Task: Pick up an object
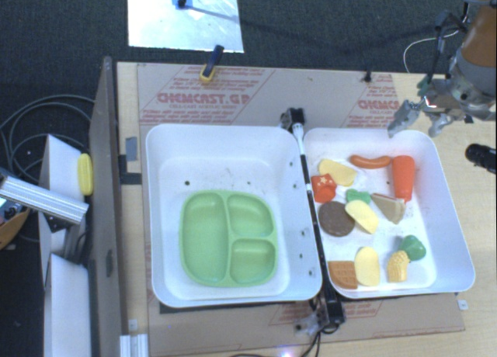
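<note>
Gripper [423, 119], jaws spread wide and holding nothing, hovers at the frame's upper right just beyond the right bin [449, 216], where you see the toy foods, carrot [403, 176] and sausage [370, 161] nearest, clustered within presumably easy reach.

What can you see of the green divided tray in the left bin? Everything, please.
The green tray is pale green, looks like smooth plastic, with rounded corners and three compartments: one long one on the view's left, two smaller ones stacked on the right. It lies flat, open side up, on the floor of the left bin, toward its near edge, slightly rotated. Nothing sits in its compartments. Only the bin floor touches it.
</note>
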Controlling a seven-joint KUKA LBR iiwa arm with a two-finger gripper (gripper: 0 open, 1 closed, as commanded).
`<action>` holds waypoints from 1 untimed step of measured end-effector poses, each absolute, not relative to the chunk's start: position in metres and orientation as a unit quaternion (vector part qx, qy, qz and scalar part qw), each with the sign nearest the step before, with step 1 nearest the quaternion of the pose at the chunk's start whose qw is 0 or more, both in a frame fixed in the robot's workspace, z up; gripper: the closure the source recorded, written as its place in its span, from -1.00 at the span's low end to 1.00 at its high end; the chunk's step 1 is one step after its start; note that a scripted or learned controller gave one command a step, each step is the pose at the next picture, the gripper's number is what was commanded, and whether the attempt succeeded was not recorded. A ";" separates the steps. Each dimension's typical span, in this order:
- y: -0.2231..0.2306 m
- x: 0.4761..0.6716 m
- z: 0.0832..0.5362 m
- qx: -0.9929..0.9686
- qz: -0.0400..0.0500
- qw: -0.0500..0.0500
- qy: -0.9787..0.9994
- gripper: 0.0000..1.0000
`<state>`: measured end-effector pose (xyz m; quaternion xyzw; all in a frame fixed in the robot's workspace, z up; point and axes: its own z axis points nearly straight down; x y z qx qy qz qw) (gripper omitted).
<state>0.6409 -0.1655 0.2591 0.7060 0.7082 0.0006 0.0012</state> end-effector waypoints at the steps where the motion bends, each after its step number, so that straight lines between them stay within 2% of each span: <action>1: -0.109 0.612 0.134 0.704 -0.002 -0.005 0.710 -1.00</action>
